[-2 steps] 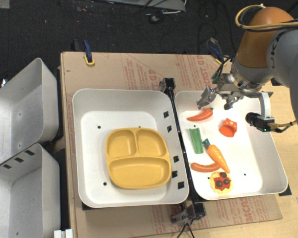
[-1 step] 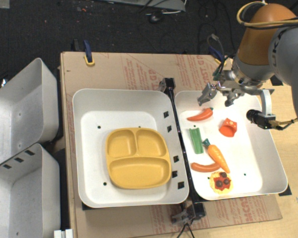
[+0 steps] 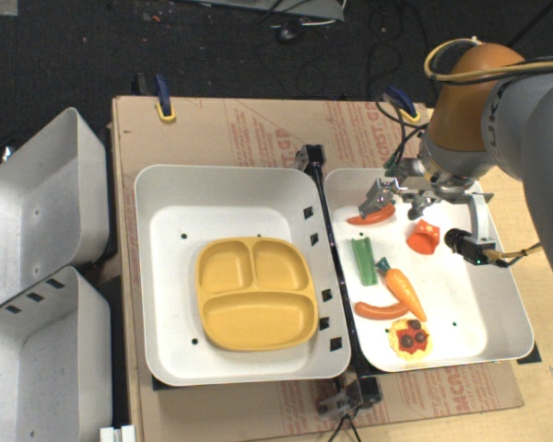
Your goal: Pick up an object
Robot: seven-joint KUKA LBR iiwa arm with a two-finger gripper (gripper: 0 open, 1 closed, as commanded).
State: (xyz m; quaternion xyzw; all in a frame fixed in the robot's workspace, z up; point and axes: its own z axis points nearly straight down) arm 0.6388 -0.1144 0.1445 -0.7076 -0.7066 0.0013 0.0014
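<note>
Bench (image 3: pixel 221 122) w/ two white bins (image 3: pixel 157 210), dark cable-strewn floor (image 3: pixel 74 44) behind.

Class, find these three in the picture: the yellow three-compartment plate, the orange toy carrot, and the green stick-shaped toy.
Yellow three-compartment plate (image 3: pixel 255 325): camera view, floor of its large near compartment.
Orange toy carrot (image 3: pixel 405 290): camera view, middle of its body.
Green stick-shaped toy (image 3: pixel 364 259): camera view, mid-length.

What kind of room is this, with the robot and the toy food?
Probably a robot lab or workshop: a robot arm reaches over two white bins of toy food like a carrot, on a bench above a cable-strewn floor.
</note>
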